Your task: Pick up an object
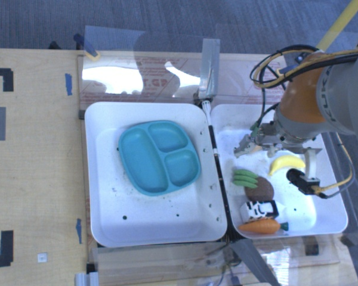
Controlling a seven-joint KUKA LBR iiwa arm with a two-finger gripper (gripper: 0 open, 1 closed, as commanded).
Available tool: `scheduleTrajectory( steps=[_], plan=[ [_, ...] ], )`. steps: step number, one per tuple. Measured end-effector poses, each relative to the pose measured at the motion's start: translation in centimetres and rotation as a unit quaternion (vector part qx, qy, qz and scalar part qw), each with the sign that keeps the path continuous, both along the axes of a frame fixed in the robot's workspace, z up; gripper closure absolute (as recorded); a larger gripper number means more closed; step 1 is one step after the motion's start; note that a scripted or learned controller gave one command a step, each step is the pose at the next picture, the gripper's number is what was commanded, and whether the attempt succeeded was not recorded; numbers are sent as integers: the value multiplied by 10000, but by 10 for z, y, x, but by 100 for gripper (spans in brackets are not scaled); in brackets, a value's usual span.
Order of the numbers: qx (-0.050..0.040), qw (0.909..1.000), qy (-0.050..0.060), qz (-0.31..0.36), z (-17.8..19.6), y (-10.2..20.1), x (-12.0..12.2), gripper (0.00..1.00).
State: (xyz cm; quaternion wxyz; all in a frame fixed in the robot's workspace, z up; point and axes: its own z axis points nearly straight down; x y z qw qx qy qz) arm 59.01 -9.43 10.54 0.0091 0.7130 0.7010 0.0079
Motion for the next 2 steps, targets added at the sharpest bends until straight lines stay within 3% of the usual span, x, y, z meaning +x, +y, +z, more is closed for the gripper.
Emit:
scheduleTrajectory(
  steps=[1,2],
  plan=[
    [-2,9994,88,321,-18,-12,-82,0],
    [-6,9995,63,315,-7,-12,-80,100]
  ],
)
